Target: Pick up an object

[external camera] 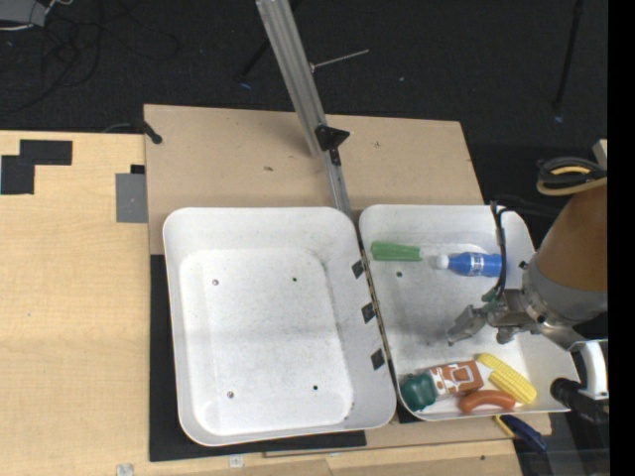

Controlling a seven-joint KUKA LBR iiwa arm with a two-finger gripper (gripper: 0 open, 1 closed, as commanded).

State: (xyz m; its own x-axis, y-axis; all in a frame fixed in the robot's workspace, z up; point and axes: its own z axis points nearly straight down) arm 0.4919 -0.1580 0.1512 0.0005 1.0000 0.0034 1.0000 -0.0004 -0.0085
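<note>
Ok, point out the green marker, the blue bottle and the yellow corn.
green marker [396,253], camera view, middle of its barrel
blue bottle [474,263], camera view, its blue body
yellow corn [508,378], camera view, middle of the cob

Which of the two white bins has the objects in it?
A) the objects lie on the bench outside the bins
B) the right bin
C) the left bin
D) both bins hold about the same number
B: the green stick, the blue-capped bottle, the yellow corn and the other small things all lie inside the right bin, where the tool also hangs.
</note>
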